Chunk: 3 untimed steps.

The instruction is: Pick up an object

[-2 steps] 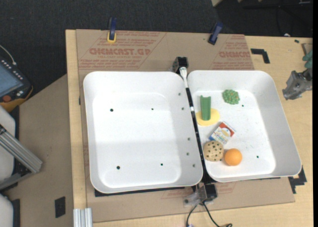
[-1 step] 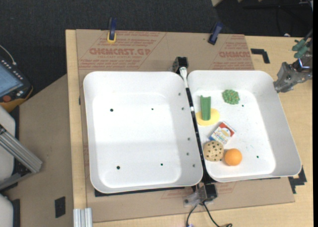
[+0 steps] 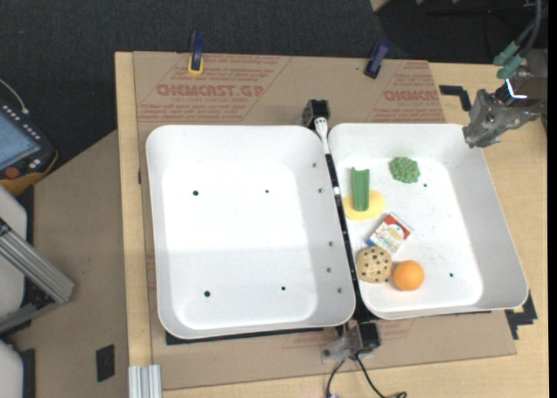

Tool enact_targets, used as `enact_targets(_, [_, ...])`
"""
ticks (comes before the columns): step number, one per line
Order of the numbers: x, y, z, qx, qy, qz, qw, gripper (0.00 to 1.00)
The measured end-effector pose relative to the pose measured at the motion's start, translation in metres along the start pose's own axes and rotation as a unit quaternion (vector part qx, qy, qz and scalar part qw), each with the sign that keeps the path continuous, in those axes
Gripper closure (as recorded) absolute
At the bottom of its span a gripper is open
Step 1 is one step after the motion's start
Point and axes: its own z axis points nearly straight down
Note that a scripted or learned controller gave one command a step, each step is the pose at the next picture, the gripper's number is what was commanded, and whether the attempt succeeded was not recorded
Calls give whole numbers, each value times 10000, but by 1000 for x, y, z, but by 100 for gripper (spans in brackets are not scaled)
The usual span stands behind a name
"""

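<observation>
The right bin (image 3: 487, 213) holds several small objects. A green block (image 3: 359, 184) lies over a yellow piece (image 3: 366, 205) near the bin's left side. A green bumpy ball (image 3: 404, 170) sits further back. A small red and white packet (image 3: 388, 234), a speckled cookie (image 3: 373, 263) and an orange (image 3: 407, 275) lie towards the front. My gripper (image 3: 484, 131) hangs at the bin's back right corner, over the rim and apart from every object.
The left bin (image 3: 165, 213) lies beside the right one on a cardboard sheet (image 3: 261, 83). Two clamps (image 3: 196, 54) hold the sheet's back edge. A clip (image 3: 316, 114) sits between the bins at the back.
</observation>
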Motion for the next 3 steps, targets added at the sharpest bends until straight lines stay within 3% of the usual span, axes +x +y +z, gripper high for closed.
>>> enact_targets(1, [43,0,-53,-9,2,2,10000,100])
enact_targets(2, [51,-1,26,78,-4,24,10000,100])
enact_targets(3, [66,46,128,90,-8,24,10000,100])
